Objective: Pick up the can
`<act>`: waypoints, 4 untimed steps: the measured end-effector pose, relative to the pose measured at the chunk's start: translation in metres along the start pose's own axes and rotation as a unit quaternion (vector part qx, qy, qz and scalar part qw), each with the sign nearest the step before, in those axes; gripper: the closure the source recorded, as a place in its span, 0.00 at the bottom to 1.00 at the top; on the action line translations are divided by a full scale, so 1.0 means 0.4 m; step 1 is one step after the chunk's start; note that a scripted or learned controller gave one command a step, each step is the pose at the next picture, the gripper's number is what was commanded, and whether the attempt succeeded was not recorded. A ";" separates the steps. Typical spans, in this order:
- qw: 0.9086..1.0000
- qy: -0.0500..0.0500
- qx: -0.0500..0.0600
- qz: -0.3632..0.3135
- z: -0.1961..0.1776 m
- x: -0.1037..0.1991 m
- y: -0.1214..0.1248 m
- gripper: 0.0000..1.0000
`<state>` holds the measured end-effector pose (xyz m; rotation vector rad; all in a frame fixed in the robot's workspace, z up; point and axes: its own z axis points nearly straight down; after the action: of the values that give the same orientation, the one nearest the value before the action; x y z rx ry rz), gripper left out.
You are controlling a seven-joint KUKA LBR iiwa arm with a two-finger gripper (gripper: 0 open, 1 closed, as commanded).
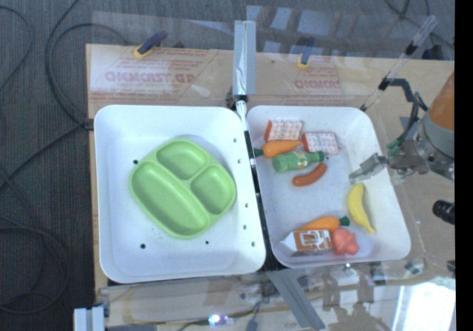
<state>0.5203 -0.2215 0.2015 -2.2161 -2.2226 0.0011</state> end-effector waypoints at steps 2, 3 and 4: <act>0.992 -0.003 -0.008 -0.128 0.278 0.111 0.001 0.00; 0.992 -0.004 -0.007 -0.124 0.279 0.084 0.147 0.00; 0.994 -0.003 -0.005 0.111 0.282 0.087 0.317 0.00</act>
<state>0.6467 -0.1862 0.0886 -2.4588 -1.9698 -0.0021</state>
